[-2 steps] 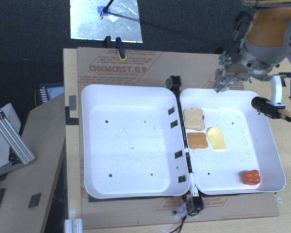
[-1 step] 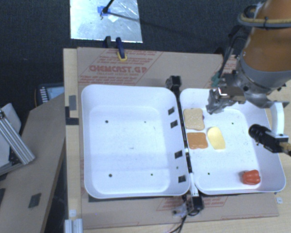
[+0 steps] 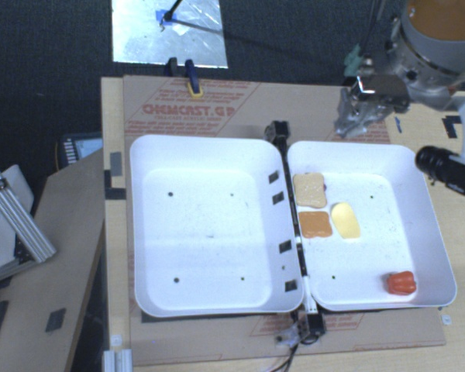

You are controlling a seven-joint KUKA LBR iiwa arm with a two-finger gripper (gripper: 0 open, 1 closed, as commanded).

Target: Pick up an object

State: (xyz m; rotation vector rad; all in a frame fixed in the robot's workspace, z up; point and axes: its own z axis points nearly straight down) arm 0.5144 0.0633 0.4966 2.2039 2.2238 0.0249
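Two shallow white bins side by side on a cardboard-topped bench, seen from above at a slant. Positions are given relative to the black clips (image 3: 285, 222) that run down the seam between the bins.

Left of the clips lies the left bin (image 3: 151, 157), with small dark dots on its floor. Up beyond its far rim a blue-and-yellow clamp (image 3: 192, 79) sits on the cardboard, and farther up a crinkled silver sheet (image 3: 169, 20) lies on the dark floor.

Just right of the clips, inside the right bin (image 3: 418, 192), a pale tan slice (image 3: 310, 190) lies near the seam, and an orange-brown square (image 3: 316, 225) sits directly below it, close by. A pale yellow oval piece (image 3: 345, 220) lies just beside the square, on the side away from the clips. Well apart from these — at the near right corner of the bin — rests a red-orange lump (image 3: 401, 283).

The gripper (image 3: 356, 122) hangs above and to the right of the clips' top end, outside the far rim of the right bin and over the cardboard; whether it is spread or pressed together cannot be told, and nothing is seen between its tips
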